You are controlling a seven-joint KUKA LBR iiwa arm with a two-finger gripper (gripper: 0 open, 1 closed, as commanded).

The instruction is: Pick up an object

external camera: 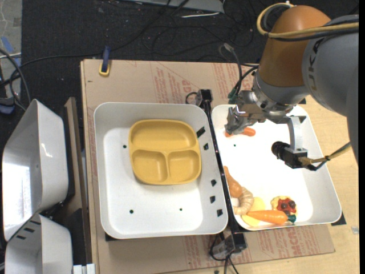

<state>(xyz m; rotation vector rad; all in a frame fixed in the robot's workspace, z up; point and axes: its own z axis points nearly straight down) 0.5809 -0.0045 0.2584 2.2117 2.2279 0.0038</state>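
Hiding part of an orange piece (246, 132), end effector (235, 123) hovers.

Bench (142, 76) — two (white) bins (114, 210)

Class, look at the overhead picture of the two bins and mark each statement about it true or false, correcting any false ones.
1. A yellow divided plate lies in the left bin. True.
2. The plate has five compartments. False: it has three.
3. The gripper is over the right bin, near its upper left corner. True.
4. The small orange piece by the gripper lies in the left bin. False: it lies in the right bin.
5. A carrot lies near the right bin's lower edge. True.
6. The arm reaches in from the left of the view. False: it comes from the right.
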